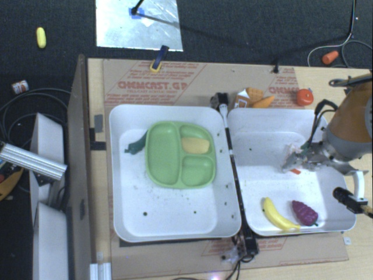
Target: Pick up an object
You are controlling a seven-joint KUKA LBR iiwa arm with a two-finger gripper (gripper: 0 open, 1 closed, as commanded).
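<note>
You cannot tell how the jaws of the gripper (294, 163) stand. It hangs mid-right, so it may miss the banana (278, 216) and purple toy (305, 213) lower down

A brown board (192, 77) printed with red lettering is laid beneath the two white bins (134, 214). Black carpet (245, 16) is seen beyond it, on which a shiny metal sheet (116, 22) rests at the top. A small yellow item (41, 37) is placed on the carpet at upper left, and an orange one (330, 56) at upper right beside a thin cable (353, 16). Orange pieces (256, 98) and a red ball (304, 97) are lodged on the board just behind the right bin. White blocks and a metal bar (32, 161) are found at left.
</note>
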